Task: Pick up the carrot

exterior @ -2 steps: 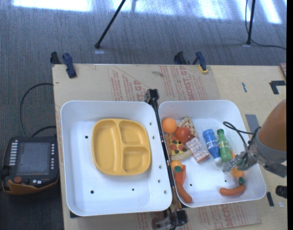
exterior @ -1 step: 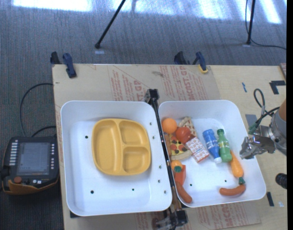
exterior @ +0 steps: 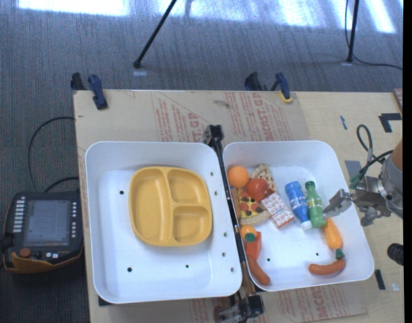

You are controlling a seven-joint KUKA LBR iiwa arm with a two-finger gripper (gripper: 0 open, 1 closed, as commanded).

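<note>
Grey carpet surrounds the plywood bench [exterior: 159,113]; the right bin [exterior: 293,150] holds the orange, green-tipped carrot [exterior: 334,235]. Gripper [exterior: 340,204] fingers spread apart.

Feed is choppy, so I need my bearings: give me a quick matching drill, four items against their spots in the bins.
Items:
1. carrot
2. plate
3. orange
4. green bottle

Places:
A. left bin
B. right bin, right side, just below the pincer
C. right bin, upper left
D. right bin, beside the blue bottle

Pairs: 1-B, 2-A, 3-C, 4-D
</note>
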